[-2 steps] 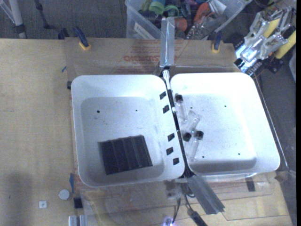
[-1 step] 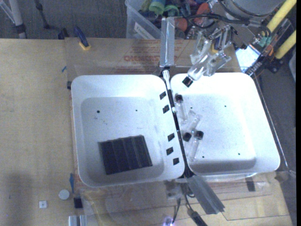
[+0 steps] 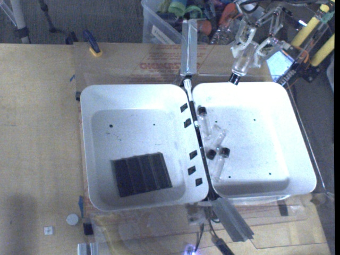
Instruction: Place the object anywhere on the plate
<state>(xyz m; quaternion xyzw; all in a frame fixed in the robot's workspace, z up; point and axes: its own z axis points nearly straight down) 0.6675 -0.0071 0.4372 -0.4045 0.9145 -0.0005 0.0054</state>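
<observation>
Camera view. A pale wooden bench (image 3: 37,142) fills the left and lower field. Grey carpeted floor (image 3: 79,7) lies beyond its far edge. On the floor, a clear tub (image 3: 159,15) holds a jumble of coloured items.

Two shallow white bins stand side by side and touch along their inner rims. A metal bar (image 3: 188,41) runs from the far side down to that seam. Five small black squares (image 3: 187,123) are spaced along the seam.

The left bin (image 3: 95,100) contains one plate (image 3: 142,174), a dark, ribbed rectangle. It lies flat in the near part of the bin floor, slightly skewed.

The right bin (image 3: 276,116) contains clear vials with black caps (image 3: 218,153), clustered against its left wall. Three black caps can be counted there. The transparent bodies overlap and cannot be separated with certainty.

The gripper (image 3: 247,56) hangs over the far rim of the right bin, near its far-left corner. Its fingers are closed narrowly on the upper end of one further clear vial (image 3: 240,67). This vial slants down and to the left. Its black cap (image 3: 234,79) is lowest, at the bin's far edge. The held vial is well apart from the plate, with the seam between them.

Cables and a yellow cylinder (image 3: 313,25) occupy the upper right corner. A blue clamp (image 3: 94,47) sits on the bench's far edge.
</observation>
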